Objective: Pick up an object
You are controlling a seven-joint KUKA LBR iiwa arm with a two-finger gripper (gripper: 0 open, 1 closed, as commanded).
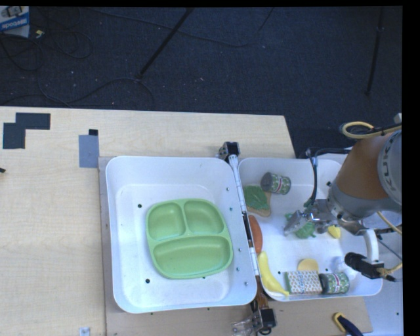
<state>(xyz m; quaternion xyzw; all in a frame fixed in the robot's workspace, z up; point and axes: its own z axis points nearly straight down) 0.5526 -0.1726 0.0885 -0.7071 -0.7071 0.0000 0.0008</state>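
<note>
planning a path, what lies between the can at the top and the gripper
In the camera view, bare white bin floor lies between the can and the gripper; the green cookie sits off to the left.

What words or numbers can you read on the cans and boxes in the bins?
None can be read.
Green can at the back of the right bin: label too blurred to read.
Patterned box at the front: print too small to read.
Green can beside it: label too blurred.
Blue and white item in the top left corner: markings too small.
</note>
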